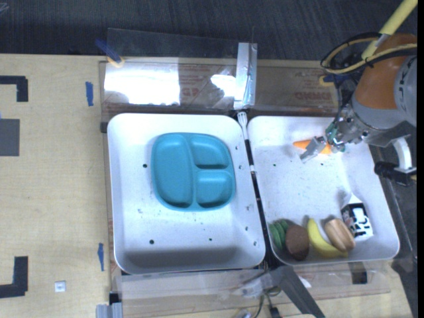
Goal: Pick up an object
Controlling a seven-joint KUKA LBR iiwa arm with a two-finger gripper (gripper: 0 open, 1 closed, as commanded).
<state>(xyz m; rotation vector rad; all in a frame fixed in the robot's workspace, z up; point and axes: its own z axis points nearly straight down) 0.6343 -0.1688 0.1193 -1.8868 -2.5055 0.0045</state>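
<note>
My hand point(320, 146) works low over the far side of the right bin point(291, 191), at about one o'clock from that bin's middle, with an orange carrot-like piece point(305, 144) lying right against the metal tips. I cannot tell whether the piece sits between my fingers or merely beside them, nor whether my grip is clenched or released: the tips blur into the orange at this angle. My arm point(384, 88), grey with its orange band, comes in from three o'clock, which explains why I am over this bin and not the other one.

The remaining toy foods are bunched along the near wall of the same bin, at roughly five to six o'clock: a green piece point(279, 231), a brown rounded one point(297, 242), a yellow banana point(318, 238) and a tan bun-like item point(339, 234), touching one another in a row. A small black-and-white block point(357, 218) stands just beside them at four o'clock. That crowding likely makes the lone orange piece the easier pick, as it lies well apart from everything else.

The left bin point(126, 177) holds a blue divided plate point(194, 170), flat and centred. Both bins rest side by side on the table point(46, 197), their inner rims touching.
</note>
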